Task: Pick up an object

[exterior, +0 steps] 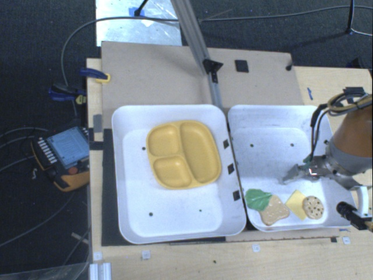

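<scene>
Nothing lifted yet: gripper [304, 172] low in right bin [265, 127], finger state unclear, just beyond toy foods [285, 206] untouched.

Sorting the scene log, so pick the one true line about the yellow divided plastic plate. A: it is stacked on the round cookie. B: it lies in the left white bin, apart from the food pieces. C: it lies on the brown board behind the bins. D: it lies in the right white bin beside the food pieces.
B: the yellow divided plastic plate lies flat in the left white bin, while the round cookie and other food pieces sit in the right white bin.
</scene>
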